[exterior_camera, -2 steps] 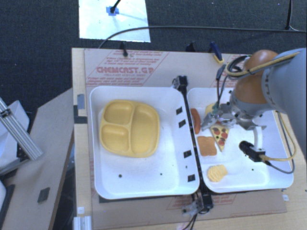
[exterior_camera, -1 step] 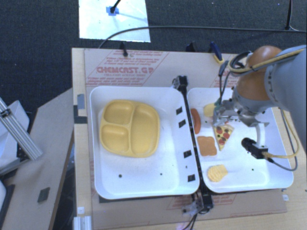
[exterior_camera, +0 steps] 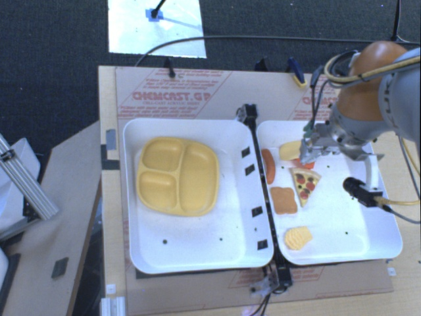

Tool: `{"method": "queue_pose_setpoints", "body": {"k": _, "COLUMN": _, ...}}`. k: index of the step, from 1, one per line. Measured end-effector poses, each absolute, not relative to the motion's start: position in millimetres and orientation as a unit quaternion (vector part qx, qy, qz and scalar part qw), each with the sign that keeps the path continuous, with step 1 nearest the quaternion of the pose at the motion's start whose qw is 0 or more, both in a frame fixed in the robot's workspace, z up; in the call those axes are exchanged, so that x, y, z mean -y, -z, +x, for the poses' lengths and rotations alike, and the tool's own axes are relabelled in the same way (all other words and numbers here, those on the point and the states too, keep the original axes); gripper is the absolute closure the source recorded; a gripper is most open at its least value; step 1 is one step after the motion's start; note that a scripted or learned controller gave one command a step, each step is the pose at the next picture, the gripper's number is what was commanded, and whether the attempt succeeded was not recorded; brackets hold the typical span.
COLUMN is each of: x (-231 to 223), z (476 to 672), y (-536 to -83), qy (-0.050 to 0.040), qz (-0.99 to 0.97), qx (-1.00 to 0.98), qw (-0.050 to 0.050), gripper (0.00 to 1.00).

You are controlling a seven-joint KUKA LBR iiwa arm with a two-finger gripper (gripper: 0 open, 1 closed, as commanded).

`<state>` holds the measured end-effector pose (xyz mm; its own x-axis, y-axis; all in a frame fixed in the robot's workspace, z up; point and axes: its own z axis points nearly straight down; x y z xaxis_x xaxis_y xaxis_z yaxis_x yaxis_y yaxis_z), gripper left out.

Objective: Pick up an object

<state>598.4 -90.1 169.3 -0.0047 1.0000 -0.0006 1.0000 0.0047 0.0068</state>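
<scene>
Camera view: arm low over the right bin, gripper point(exterior_camera: 308, 151) at the upper cluster of toy food.

Right bin point(exterior_camera: 388, 239) holds five food pieces, possibly six. One hot dog point(exterior_camera: 268, 166) lies by the divider, long axis running up-down the frame. One pizza slice point(exterior_camera: 305, 184) has its crust toward the gripper and its tip pointing down-frame, toward the near rim. One brown toast piece point(exterior_camera: 284, 201) sits just left of the slice's tip. One ridged yellow piece point(exterior_camera: 297, 237) lies nearest the front rim, well apart. One pale yellow piece point(exterior_camera: 289, 151) sits just beside the gripper. A small red item point(exterior_camera: 306, 165) shows under the fingers; whether it is gripped, cannot tell. Finger state: cannot tell. Left bin point(exterior_camera: 131, 176) holds one yellow divided tray point(exterior_camera: 177, 175), three compartments.
</scene>
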Motion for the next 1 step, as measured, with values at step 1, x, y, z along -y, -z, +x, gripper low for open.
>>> {"method": "queue_pose_setpoints", "body": {"k": 1, "x": 90.2, "z": 599.4, "y": -222.6, "qy": -0.0014, "qz": 0.705, "qx": -0.709, "qw": 0.002, "gripper": 1.00}}
